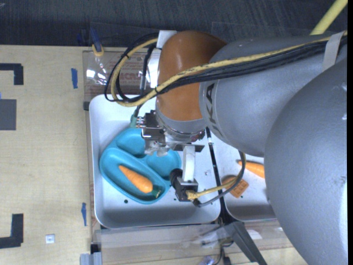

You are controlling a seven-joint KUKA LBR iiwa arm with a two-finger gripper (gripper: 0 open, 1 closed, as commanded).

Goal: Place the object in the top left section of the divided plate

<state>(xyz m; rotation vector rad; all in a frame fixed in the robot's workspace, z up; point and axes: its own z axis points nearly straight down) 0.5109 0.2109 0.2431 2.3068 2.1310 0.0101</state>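
Carrot [135, 179] lies diagonally in blue plate [118, 162], tip seemingly upper-left.

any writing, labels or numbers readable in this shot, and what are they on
None can be read.
The blue divided plate, the carrot lying in it and the white bin carry no visible print.
The orange tag hanging by the arm's cable may bear marks, but it is too small and blurred to tell.
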